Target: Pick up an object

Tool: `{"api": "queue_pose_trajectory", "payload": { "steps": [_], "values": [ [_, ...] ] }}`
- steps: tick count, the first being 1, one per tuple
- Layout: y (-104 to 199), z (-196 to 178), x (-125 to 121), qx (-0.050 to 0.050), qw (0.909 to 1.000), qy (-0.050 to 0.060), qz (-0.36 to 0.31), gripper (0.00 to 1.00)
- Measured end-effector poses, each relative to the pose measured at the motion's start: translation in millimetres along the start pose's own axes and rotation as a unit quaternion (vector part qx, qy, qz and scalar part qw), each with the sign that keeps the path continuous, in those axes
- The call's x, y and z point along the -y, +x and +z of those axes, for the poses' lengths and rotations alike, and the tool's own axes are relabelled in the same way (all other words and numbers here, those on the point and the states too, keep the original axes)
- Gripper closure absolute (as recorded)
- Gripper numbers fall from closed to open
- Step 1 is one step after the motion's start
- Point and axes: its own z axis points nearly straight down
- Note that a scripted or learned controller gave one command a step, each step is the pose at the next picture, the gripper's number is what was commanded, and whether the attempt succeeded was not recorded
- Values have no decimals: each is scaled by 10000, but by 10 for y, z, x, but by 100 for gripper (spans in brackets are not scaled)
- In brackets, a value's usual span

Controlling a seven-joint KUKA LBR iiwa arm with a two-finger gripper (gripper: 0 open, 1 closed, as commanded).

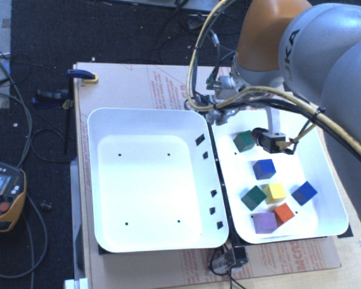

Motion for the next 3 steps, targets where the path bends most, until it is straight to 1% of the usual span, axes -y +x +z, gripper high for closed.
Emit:
{"api": "queue_pose_trajectory", "payload": {
  "steps": [1,2,3],
  "values": [
    [524,217,-49,3,10000,9,3,100],
    [714,177,-193,6,10000,-1,17,100],
    [706,178,-191,6,10000,1,22,0]
  ]
}}
